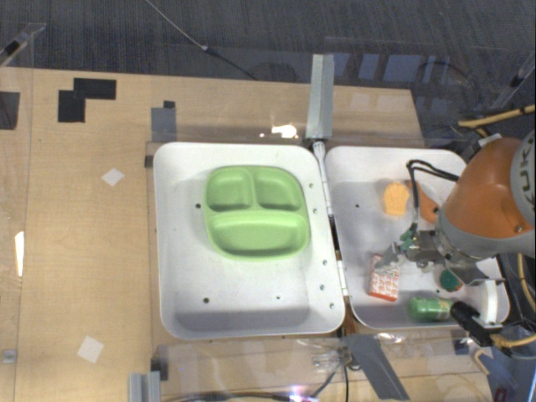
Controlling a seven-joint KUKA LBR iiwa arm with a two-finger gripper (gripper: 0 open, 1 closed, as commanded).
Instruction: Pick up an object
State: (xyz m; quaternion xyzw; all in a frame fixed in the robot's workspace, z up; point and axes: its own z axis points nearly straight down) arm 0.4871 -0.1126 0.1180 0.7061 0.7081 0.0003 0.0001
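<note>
The right bin [360, 216] holds several small objects. A yellow-orange piece [395, 198] lies near its back, with an orange piece [427, 206] beside it, partly hidden by the arm. A red and white packet [384, 279] lies at the front left and a green object [429, 308] rests near the front wall. A small teal object [450, 280] peeks out under the wrist. My gripper [404, 248] hangs low over the middle of this bin, just above and right of the packet. The wrist hides its tips.
The left bin [180, 249] carries a green divided plate [254, 210] in its back half. A metal divider [319, 99] stands behind the joint between the bins. A white round object [494, 300] sits at the right bin's front right corner, by cables.
</note>
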